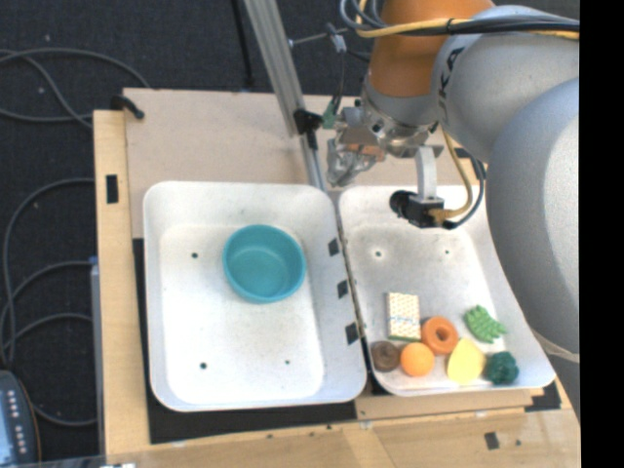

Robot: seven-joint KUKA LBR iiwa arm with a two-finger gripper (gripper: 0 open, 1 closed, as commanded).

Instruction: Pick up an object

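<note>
While gripper (353, 164) hangs over the bins' far edge, grip state not discernible, targets cluster in right bin (429, 252) near corner: orange ball (417, 360), yellow lemon (466, 362). Descend centred on one.

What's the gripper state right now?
Gripper: above the far edge between the two bins; open or closed cannot be told, nothing seen in it.

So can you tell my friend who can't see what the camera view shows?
A grey robot arm with an orange band reaches from the right, its gripper above the far edge of two white bins. The left bin holds a teal bowl; the right bin has small toy foods clustered in its near corner.
</note>
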